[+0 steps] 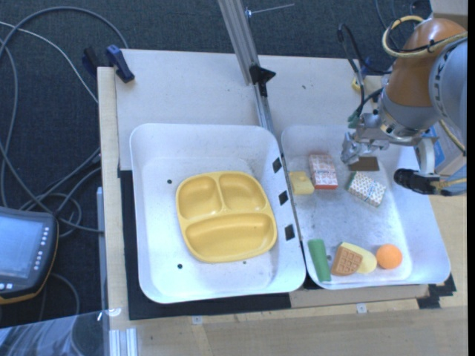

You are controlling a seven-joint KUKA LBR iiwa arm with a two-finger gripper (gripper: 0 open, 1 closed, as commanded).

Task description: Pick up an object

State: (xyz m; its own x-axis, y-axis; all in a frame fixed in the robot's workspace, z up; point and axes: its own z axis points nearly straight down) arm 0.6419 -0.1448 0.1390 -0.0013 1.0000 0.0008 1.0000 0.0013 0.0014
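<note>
My gripper (359, 151) hangs over the far part of the right bin (415, 221), below the orange-banded wrist (415, 65). Just under it is a small brown patch (364, 165); I cannot tell what that is or whether it is held. A white patterned box (367, 189) lies right in front of the gripper. To the gripper's left a red-and-white box (323, 171) lies next to a pale yellow block (300, 182). Along the bin's near edge lie a green cylinder (318, 259), a waffle-like piece on a yellow item (350, 260) and an orange ball (389, 256).
The left bin (148, 199) holds a yellow divided plate (225, 216). A metal pole (241, 28) slants down to the seam between the bins. Cables and a dark connector (415, 179) hang beside the arm at the right bin's far right side.
</note>
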